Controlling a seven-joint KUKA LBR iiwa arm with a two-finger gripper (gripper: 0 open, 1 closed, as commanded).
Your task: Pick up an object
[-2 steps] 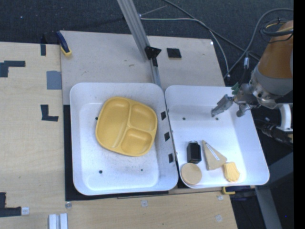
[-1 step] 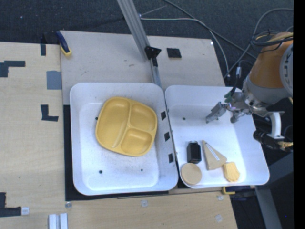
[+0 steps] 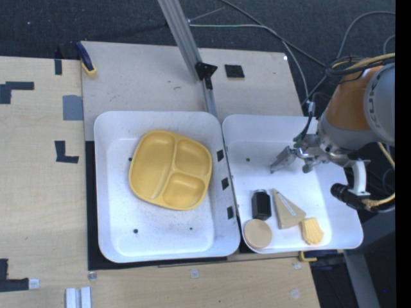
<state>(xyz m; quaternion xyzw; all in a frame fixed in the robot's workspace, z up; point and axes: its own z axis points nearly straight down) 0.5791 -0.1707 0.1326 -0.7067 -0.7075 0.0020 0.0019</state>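
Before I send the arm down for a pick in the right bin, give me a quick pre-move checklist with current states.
1. Gripper carries nothing: ok, nothing between its fingers.
2. Fingers open for a grasp: ok, spread apart.
3. Targets in the right bin: ok, black block, tan disc, wedge and yellow piece lie along the near side.
4. Gripper over a target: not ok, it is above bare floor, farther back.
5. Spacing between targets: not ok, they crowd together.
6. Yellow tray out of the way: ok, in the left bin.

No text, label or number is legible.
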